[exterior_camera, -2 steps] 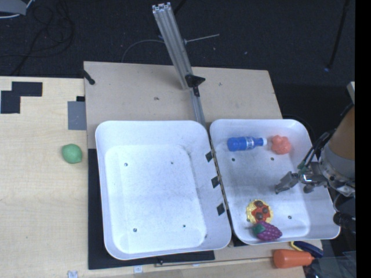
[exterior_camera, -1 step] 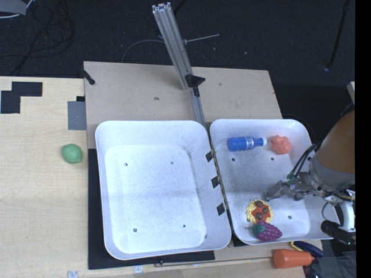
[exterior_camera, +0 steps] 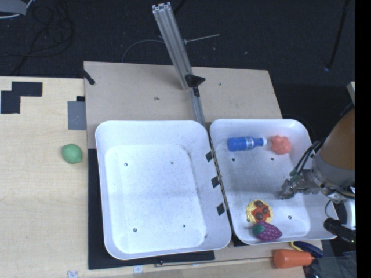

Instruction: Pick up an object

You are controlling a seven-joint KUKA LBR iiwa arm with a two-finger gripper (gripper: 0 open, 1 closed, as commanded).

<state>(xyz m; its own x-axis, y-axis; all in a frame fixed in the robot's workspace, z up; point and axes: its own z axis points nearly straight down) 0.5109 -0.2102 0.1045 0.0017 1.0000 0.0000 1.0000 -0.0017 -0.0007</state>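
since the task names no particular object, the candidates are the 4 things in the right-hand shallow white plastic bin (exterior_camera: 301,133): a blue plastic bottle with a white cap (exterior_camera: 246,143) lying on its side near the far wall, a soft-looking orange-pink lump (exterior_camera: 280,145) just beside the cap end, a yellow and red toy piece (exterior_camera: 258,211) toward the near wall, and a purple toy grape bunch (exterior_camera: 267,231) touching it on the near side.

gripper (exterior_camera: 288,191) hangs low over bare bin floor near the right wall, between the 2 pairs, apart from all 4. cannot tell whether it is spread or closed; nothing visible in it.

handling, as judgement:
- bottle: light, rigid, smooth, likely to roll; take across the body at mid-length.
- lump: light, probably yielding, forgiving; take across its middle.
- yellow and red piece and grapes: light, bumpy, lying in contact, so a close on 1 may nudge the other.

surface: bin floor smooth, white, faintly speckled, with a few small dark dots; things could slide when pushed. left-hand white bin (exterior_camera: 110,133) sits alongside, 3 dark clips at the shared edge.

room: pale wooden worktop (exterior_camera: 35,178) carrying a green ball (exterior_camera: 72,153) well apart to the left; slanted aluminium rail (exterior_camera: 174,42) behind; orange object (exterior_camera: 293,258) outside the near rim; dark floor with cables beyond.
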